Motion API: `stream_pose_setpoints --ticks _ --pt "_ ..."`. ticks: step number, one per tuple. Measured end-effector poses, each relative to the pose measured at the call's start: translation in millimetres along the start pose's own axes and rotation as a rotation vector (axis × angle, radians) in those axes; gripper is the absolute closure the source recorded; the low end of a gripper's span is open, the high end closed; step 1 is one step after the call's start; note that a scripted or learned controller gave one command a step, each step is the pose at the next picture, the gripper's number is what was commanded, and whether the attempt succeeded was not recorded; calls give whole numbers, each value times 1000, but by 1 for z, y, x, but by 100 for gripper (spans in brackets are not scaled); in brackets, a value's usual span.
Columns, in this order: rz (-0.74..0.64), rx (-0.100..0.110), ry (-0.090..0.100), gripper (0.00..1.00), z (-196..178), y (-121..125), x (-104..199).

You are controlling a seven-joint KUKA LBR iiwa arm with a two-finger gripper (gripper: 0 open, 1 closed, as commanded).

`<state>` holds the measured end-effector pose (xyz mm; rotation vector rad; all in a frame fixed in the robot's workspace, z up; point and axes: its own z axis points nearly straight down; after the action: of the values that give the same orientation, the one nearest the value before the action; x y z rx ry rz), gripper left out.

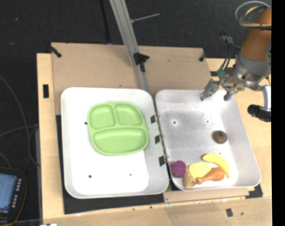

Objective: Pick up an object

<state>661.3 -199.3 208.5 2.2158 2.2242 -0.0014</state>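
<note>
While the arm sits at the far right, we start at the near edge: tan tabletop (109, 211), dark floor around it, and a small screen device (5, 192) at the lower left with cables running off. Both white bins sit on a brown board.

Near corner of the right bin (236, 121) holds the cluster: purple ball (178, 168), a yellow block (197, 168) just beside it, a drumstick toy (208, 176) with its long axis running left-right, slightly tilted, thick end to the right, and a banana (217, 163) curving across, touching the drumstick. Brown round piece (220, 136) sits apart, further up the bin.

Left bin (71, 173) carries a green divided plate (118, 128), two small compartments far, one large one near.

Further back, gripper (219, 92) hovers over the right bin's far edge, fingers (207, 92) spread, nothing between them. Metal pole (126, 32) rises behind the bins.
</note>
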Motion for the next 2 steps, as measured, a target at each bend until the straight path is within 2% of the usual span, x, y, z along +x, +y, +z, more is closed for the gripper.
stream_pose_setpoints --ticks 1,2 --pt "-1 1 -1 0 0 0 0" --pt "3 5 1 0 61 -7 -3"
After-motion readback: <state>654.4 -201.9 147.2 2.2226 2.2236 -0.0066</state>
